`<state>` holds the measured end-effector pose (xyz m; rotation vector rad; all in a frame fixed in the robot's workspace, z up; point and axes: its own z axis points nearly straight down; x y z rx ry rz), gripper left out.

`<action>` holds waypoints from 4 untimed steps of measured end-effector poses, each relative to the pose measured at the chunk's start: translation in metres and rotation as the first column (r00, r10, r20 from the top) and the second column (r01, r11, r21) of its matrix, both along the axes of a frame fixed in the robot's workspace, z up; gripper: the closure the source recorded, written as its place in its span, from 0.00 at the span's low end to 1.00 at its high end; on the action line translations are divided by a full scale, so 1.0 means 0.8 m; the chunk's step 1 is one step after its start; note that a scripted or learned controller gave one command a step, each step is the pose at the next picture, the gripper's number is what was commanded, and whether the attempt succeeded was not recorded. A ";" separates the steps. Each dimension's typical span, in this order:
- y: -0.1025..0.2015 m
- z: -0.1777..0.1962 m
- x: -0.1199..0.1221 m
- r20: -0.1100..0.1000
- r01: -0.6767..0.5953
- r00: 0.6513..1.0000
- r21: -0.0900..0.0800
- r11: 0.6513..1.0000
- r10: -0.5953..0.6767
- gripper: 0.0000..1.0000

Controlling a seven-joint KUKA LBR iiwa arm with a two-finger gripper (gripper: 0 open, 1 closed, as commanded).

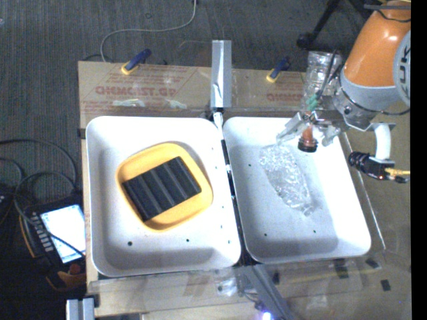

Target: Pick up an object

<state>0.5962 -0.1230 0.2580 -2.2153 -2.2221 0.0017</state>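
My fingers (308, 133) hang over the right bin (347, 235), above the far end of the crumpled clear plastic piece (287, 175).

Taking the right bin as my landmark: the plastic piece lies flat on its floor near the middle, and I am at its far edge, so I come down on the end that is nearest to me. I cannot tell if my fingers are spread or pressed together; nothing is seen between them. Beside this bin, in the left bin (107, 245), rests the yellow tray with the black ribbed insert (164, 187), well apart from me. I judge the plastic the likely target, but thin and slippery.
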 end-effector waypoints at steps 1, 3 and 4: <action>-0.053 -0.164 0.003 -0.002 -0.065 0.998 -0.001 0.998 0.065 0.00; -0.102 -0.093 -0.030 0.001 -0.070 0.998 -0.003 0.998 0.070 0.00; -0.125 -0.117 0.012 0.001 -0.213 0.977 -0.004 0.977 0.213 0.00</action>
